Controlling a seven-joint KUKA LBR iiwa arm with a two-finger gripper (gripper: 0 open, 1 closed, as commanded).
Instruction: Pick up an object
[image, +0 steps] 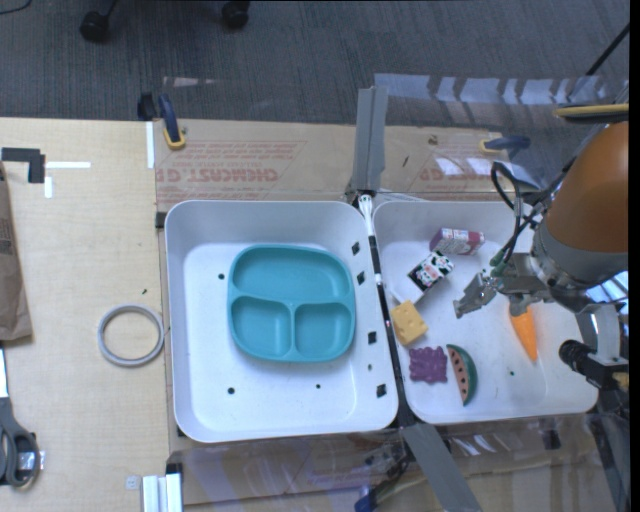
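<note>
The right bin holds several small toys: a pink and white packet, a black and white cow-print block, a yellow cheese wedge, a purple grape bunch, a watermelon slice and an orange carrot. My gripper hangs over the middle of this bin, right of the cow-print block and left of the carrot. Its fingers point left and nothing shows between them.
The left bin holds a teal divided plate. A grey ring lies on the bench left of the bins. Cables loop off the arm above the right bin. A grey divider post stands between the bins at the back.
</note>
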